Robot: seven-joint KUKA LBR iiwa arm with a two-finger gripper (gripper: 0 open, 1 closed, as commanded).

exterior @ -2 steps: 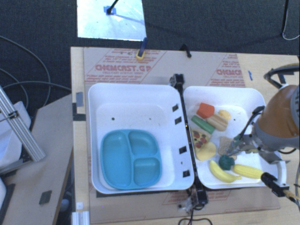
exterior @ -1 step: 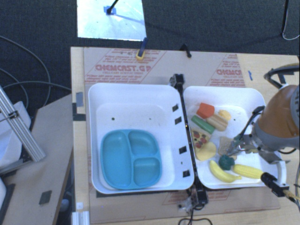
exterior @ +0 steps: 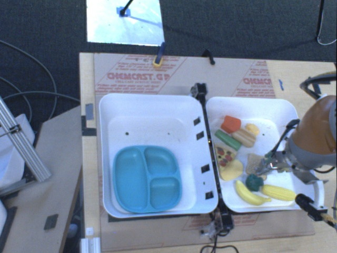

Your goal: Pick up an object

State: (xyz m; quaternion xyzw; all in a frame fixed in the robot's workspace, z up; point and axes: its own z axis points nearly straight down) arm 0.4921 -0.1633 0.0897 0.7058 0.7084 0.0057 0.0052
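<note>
While my gripper (exterior: 265, 164) hangs low over the right bin (exterior: 284, 108), near that bin's right wall and front half, I read the load as toy food — hollow plastic, by my judgement light, stiff and rather slick. Whether anything is pinched at the tip I cannot tell; it is too small and dark against the clutter. Nearest it, touching or just beside, sits a dark green piece (exterior: 254, 182) with a grey flat piece (exterior: 255, 162) behind. Two yellow bananas (exterior: 249, 193) lie along the front wall; I would take one across its narrow middle, since the curved ends would likely squirt out. Toward the back wall are an orange-red piece (exterior: 230, 123), a green bar (exterior: 227, 139) and a tan roll (exterior: 244, 136) — all packed close, so a clean approach looks harder there. A blue divided plate (exterior: 147, 178) fills the left bin (exterior: 152, 107), too flat for an easy pinch.
</note>
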